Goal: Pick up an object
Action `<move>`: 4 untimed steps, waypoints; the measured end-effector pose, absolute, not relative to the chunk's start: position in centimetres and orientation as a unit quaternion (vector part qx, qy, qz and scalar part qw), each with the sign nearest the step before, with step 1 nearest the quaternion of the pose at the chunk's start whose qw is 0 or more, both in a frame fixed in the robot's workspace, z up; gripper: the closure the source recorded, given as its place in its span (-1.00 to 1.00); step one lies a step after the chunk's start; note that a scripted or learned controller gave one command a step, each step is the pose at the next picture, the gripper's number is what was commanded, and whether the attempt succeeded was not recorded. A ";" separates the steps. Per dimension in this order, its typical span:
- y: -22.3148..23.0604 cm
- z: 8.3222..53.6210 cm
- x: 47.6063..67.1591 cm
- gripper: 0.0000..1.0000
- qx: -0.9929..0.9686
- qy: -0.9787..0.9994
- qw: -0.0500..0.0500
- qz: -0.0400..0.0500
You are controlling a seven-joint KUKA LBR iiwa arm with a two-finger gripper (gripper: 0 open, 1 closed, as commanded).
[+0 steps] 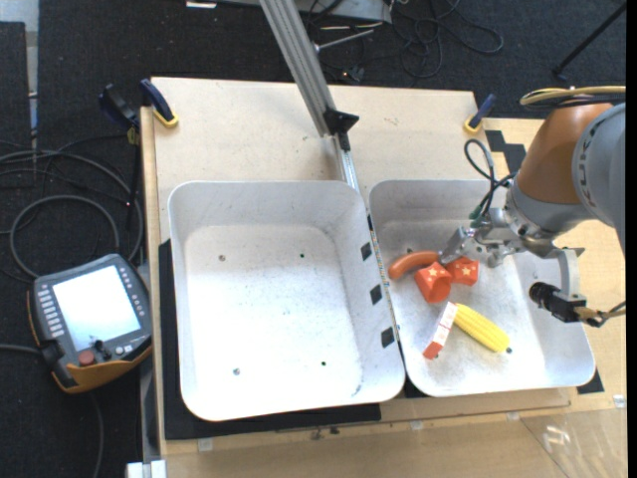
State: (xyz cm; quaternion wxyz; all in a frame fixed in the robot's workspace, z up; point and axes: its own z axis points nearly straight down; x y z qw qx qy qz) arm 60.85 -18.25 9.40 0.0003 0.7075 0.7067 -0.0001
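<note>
Gripper [464, 252] sits over the red blocks [445, 277] in the right bin [557, 361]; grip state cannot be told.

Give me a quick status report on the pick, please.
Claw low in the right bin, over the red blocks. Nothing seen held. Sausage touching the blocks; corn cob and small stick lie apart, nearer the front.

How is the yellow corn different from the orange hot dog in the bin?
The corn is yellow and bumpy-looking; the hot dog is orange-red and smooth. The corn is thicker; the hot dog is slimmer. The corn lies nearer the front of the right bin; the hot dog lies nearer its left wall. Both are long toy foods lying flat.
</note>
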 end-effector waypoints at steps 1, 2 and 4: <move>-18.3 10.6 60.9 1.00 0.708 0.707 0.001 0.001; -18.6 16.9 61.5 1.00 0.706 0.708 0.003 0.002; -17.7 26.6 61.5 1.00 0.706 0.708 0.003 0.002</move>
